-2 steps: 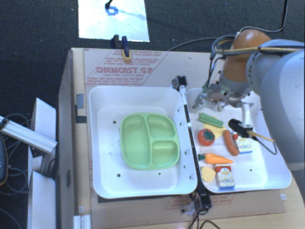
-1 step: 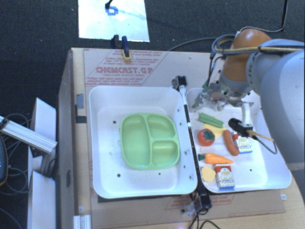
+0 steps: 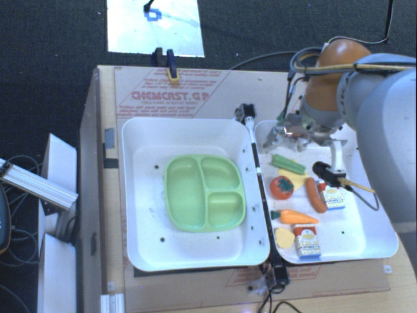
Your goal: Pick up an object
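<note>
Green pod [image 3: 287,164], long axis upper-left to lower-right

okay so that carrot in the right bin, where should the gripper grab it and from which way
Grip the carrot across its thicker middle, coming straight down from above. It lies flat and roughly left-right, so the fingers would probably best close across its narrow width. The yellow piece and small carton sit close below it, so stay toward the orange body's centre.
</note>
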